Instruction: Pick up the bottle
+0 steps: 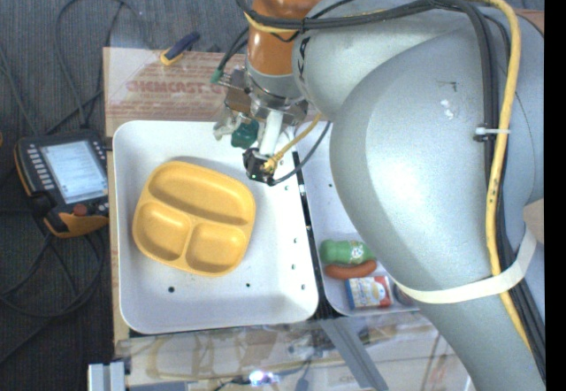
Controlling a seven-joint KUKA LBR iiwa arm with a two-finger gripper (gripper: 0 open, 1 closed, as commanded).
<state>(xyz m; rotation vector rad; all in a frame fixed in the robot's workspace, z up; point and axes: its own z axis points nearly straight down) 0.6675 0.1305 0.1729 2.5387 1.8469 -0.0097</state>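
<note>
My gripper (255, 149) hangs over the far right corner of the left bin (141, 292), just beyond the yellow tray. A small teal piece (242, 135) shows beside its white and black parts; I cannot tell whether that is a held object or part of the tool. A green, rounded bottle-like item (345, 250) lies in the right bin (329, 203), near its front left, well apart from the gripper. The arm's grey body hides most of the right bin.
A yellow divided tray (195, 217) fills the middle of the left bin. In the right bin a red sausage-shaped item (351, 270) and a small printed box (367, 292) lie just in front of the green item. A handheld control pad (62, 172) lies left of the bench.
</note>
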